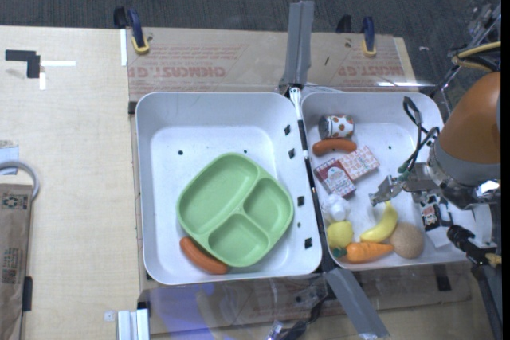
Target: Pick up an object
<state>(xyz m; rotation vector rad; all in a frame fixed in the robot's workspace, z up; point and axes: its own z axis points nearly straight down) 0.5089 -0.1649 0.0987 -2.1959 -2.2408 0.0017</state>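
Gripper hangs low over the right bin, just above the banana; finger spread cannot be told, and nothing shows between them. Banana lies crowded between lemon, carrot and potato, probably leaving its upper end the accessible grasp point.

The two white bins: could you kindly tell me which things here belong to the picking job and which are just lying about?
Job:
end effector
yellow plastic banana
orange toy carrot
yellow toy lemon
red toy sausage

Lying about:
green divided plastic plate
blue clamps
brown paper bag
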